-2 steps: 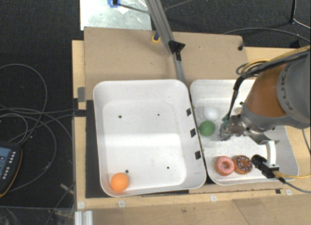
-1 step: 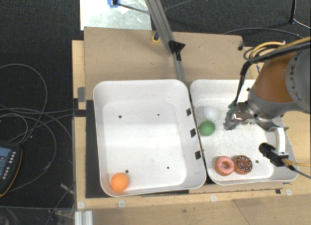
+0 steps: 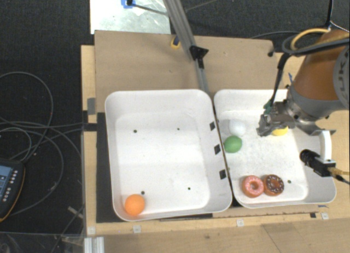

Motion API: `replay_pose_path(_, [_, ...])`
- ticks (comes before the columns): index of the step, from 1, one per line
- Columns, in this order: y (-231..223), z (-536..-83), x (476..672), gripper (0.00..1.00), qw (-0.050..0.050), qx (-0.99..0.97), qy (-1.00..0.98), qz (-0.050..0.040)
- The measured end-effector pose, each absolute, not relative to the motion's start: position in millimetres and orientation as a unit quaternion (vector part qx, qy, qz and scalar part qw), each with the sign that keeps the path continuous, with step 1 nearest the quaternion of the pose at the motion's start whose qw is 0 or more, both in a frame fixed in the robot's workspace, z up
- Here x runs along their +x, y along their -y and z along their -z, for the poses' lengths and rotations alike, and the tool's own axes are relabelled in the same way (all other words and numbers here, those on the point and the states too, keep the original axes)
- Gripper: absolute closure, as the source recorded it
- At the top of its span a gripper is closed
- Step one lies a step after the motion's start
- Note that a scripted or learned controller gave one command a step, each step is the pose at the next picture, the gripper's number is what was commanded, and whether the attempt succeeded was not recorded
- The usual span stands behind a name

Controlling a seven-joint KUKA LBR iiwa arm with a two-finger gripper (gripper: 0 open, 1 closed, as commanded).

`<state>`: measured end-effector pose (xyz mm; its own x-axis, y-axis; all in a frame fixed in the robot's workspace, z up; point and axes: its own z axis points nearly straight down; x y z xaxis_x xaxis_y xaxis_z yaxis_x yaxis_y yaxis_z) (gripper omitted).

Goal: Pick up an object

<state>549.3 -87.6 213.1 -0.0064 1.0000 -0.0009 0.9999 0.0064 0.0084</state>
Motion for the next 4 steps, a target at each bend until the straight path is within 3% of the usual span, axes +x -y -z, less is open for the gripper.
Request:
replay_pose_path(1, [87.7, -221.4, 550.3, 1.00, 0.001, 0.705, -0.709, -0.0011])
replay_pose_path(4, [-77.2, -215.9, 522.3, 1.00, -0.001, 0.703, -0.711, -0.0009])
